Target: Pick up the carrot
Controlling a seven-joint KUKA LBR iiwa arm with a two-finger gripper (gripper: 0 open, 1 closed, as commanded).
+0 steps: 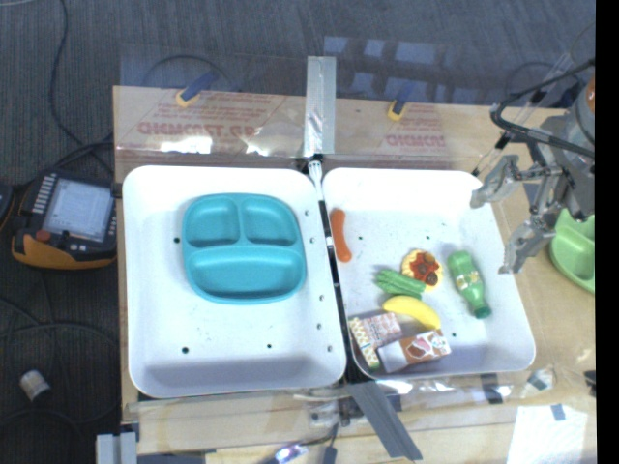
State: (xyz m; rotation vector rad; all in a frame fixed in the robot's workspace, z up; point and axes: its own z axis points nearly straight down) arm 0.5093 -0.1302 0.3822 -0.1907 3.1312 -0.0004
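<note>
Tool point(505, 216) open, right of carrot point(339, 236)

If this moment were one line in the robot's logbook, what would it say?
target: carrot, right bin by left wall | gripper: open, over bin's right rim, holding nothing | pick: not yet done

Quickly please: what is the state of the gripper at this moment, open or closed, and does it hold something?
Gripper: open, holding nothing, over the right bin's right edge; the carrot lies apart.
</note>
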